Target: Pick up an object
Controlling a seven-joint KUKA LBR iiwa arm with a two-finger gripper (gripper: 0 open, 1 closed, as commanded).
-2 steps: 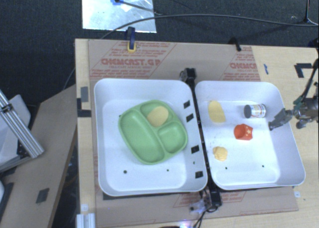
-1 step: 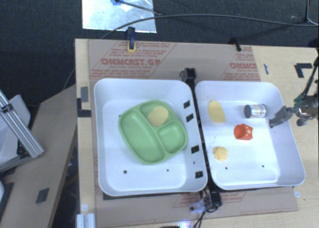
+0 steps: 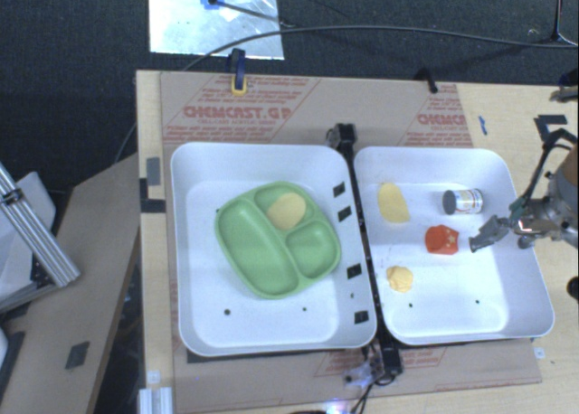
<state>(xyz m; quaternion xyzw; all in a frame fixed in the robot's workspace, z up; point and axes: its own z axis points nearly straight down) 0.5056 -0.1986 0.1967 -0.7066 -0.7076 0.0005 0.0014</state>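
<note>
Red, squat object (image 3: 441,239), upright

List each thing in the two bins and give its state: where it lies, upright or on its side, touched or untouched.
Green plate: flat in the left bin.
Pale yellow lump: in the plate's top compartment.
Yellow piece: flat in the right bin, untouched.
Can: on its side, untouched.
Red piece: untouched, just left of the tool.
Small yellow ball: untouched.

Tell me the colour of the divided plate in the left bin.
Light green; the divided plate shows clearly in the camera view, with a pale yellow item in one compartment.
</note>
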